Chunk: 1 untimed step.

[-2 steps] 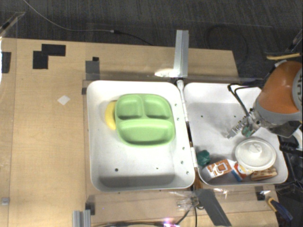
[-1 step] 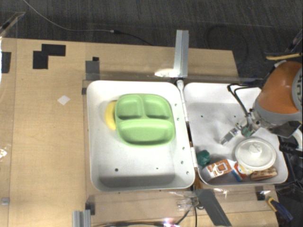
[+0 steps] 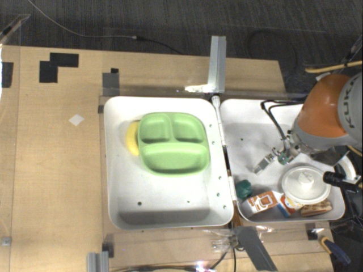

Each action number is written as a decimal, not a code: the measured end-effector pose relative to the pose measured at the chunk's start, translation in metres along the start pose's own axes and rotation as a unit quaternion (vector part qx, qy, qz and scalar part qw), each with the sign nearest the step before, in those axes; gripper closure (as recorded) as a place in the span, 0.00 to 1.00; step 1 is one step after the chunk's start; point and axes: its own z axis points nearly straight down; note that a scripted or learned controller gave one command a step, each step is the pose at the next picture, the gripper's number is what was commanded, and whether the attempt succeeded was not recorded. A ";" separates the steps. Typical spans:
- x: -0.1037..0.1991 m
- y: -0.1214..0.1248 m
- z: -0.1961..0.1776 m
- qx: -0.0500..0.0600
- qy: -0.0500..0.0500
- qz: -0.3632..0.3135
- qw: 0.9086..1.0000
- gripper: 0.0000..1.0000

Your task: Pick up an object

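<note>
In the right bin (image 3: 249,129) a few small things lie close along its front edge. There is a small box (image 3: 264,202) in orange and white, lying flat and a bit tilted. Just to its left sits a little dark green thing (image 3: 244,189), near the front left corner of that bin. To the right of the box is a round white tub (image 3: 306,187) with a lid, and under its front side a flat brown thing (image 3: 316,209) peeks out, right by the front right corner. I cannot tell what the brown thing is.

The gripper (image 3: 271,160) hangs low over the middle of the right bin, pointing down and to the left. Its thin metal fingers are close to the white tub but nothing is between them. I cannot tell if they are spread or pinched, they are too small and blurry. The grey arm with its big orange band (image 3: 320,113) comes in over the right side of the bin.

The left bin (image 3: 164,208) holds a green tray (image 3: 172,141) with three parts, near the back. A yellow thing (image 3: 132,139) sticks out from under the tray's left side.

Both bins sit on a light wooden bench (image 3: 51,180). Some black squares (image 3: 57,66) are stuck near its back left corner. Behind the bench the floor is dark grey carpet (image 3: 170,10) with a thin cable (image 3: 79,34) running across it.
</note>
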 end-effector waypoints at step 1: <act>-0.002 0.003 -0.013 -0.004 -0.004 -0.002 1.000 1.00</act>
